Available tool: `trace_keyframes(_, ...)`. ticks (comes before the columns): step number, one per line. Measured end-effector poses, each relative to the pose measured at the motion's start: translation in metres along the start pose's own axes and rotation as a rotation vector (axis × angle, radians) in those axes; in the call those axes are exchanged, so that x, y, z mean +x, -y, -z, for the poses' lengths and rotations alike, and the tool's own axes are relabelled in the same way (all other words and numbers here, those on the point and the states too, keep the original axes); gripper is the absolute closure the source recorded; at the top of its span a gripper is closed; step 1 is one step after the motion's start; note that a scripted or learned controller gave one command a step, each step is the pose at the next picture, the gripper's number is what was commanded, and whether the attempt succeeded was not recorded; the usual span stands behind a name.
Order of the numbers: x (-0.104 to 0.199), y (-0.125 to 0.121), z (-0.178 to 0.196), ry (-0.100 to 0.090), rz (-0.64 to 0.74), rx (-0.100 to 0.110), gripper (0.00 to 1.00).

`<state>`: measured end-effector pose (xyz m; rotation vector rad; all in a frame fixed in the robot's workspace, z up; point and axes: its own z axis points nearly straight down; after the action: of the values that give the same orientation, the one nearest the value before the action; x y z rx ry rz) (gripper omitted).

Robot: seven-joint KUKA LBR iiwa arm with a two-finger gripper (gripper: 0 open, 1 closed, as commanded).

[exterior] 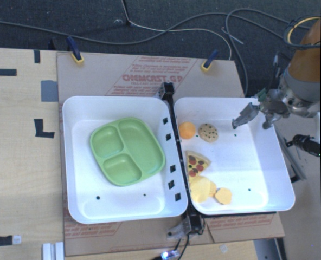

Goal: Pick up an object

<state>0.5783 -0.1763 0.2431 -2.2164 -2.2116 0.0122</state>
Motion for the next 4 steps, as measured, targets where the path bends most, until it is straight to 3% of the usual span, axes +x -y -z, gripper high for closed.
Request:
trace_keyframes(1,0.0,-0.002,0.007,0.002,0.003,-0.012,0.0)
trace_keyframes(4,0.006,-0.005,-0.156,0.003,0.004,-0.01,0.0)
